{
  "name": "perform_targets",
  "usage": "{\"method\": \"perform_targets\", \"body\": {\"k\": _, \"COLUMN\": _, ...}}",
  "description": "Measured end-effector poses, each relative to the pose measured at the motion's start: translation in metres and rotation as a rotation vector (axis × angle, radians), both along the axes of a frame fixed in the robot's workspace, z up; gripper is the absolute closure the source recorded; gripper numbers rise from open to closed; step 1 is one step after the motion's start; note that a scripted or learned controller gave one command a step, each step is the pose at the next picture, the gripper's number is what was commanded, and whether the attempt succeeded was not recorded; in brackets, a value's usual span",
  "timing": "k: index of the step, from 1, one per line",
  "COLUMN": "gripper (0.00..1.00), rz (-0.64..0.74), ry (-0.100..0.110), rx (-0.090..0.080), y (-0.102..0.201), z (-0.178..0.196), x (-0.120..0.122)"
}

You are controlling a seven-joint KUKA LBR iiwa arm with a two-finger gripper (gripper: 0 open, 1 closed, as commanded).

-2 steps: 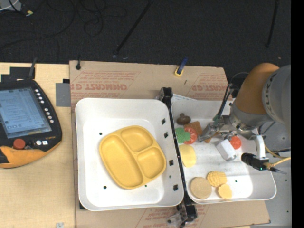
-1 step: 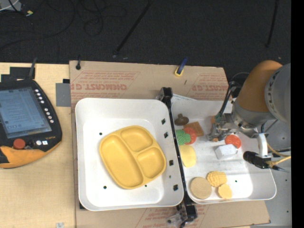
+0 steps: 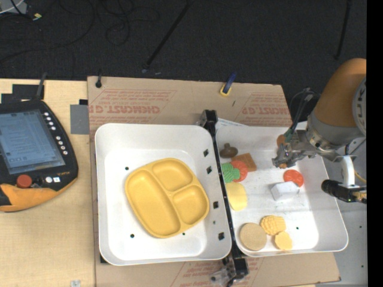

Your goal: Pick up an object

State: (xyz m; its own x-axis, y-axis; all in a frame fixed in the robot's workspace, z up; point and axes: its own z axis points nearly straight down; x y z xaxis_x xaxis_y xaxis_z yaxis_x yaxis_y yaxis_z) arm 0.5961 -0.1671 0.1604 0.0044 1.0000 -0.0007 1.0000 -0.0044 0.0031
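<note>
left bin (image 3: 114, 160) roomy, right bin (image 3: 323, 232) cluttered

Just below the dark metal gripper (image 3: 286, 158) lie a red-orange piece (image 3: 293, 176) and a pale grey-white block (image 3: 284, 190). Farther to its left sit a green ridged item (image 3: 230, 172), a pale yellow one (image 3: 236, 196) and a brown one (image 3: 228, 152). Well left of it, a yellow tray (image 3: 166, 196) with 3 compartments rests in a white bin (image 3: 114, 160).
</note>
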Motion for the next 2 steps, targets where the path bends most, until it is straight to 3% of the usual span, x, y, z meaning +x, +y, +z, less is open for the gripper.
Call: {"method": "perform_targets", "body": {"k": 2, "gripper": 1.0, "rz": 0.005, "ry": 0.002, "rx": 0.001, "y": -0.002, "z": 0.069, "x": 0.001}}
